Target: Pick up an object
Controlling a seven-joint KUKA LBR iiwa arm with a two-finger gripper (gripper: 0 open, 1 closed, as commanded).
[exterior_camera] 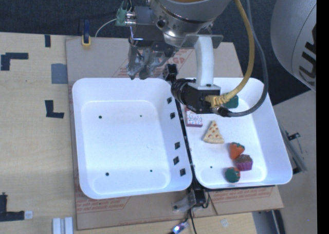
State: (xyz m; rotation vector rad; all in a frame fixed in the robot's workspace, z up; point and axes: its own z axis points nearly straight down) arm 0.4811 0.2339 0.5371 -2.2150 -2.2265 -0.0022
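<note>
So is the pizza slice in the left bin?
No, the pizza slice lies in the right bin, near the toy fruits.

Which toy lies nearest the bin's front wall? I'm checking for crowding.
The green toy, below the purple toy and orange toy; the pizza slice lies farther back.

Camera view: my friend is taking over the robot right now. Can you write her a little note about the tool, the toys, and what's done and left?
Tool: hanging over the far rim of the left bin; I cannot tell if it is open or shut, and nothing shows in it.
Toys: all in the right bin: a pizza slice, a small pink card, an orange toy, a purple toy, a green toy.
Done: nothing picked up yet.
Left: go to the right bin, grab one toy, lift it.
</note>
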